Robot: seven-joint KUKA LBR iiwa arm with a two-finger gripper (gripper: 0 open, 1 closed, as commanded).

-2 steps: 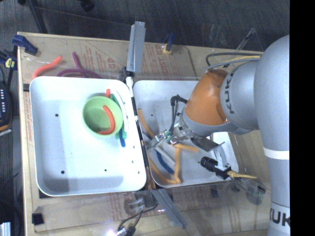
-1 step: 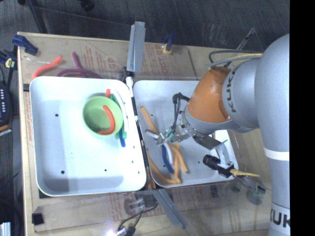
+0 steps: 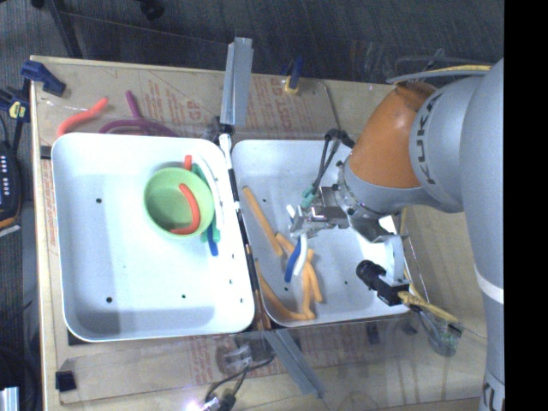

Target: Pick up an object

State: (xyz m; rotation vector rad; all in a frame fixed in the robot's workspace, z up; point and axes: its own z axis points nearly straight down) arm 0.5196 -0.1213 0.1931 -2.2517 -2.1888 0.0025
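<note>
Blue plastic, long and thin, the stick (image 3: 295, 258) lies slanted in the right bin (image 3: 342, 302) among orange sticks (image 3: 287, 311), its upper end just under the gripper (image 3: 306, 219). It looks light, stiff and a bit slick, so I'd pinch it across the middle, where it sits clear of its neighbours. Whether the pincer is wide or closed I cannot tell from here; the metal blurs together. The left bin (image 3: 111, 306) holds a green bowl (image 3: 177, 202).
</note>
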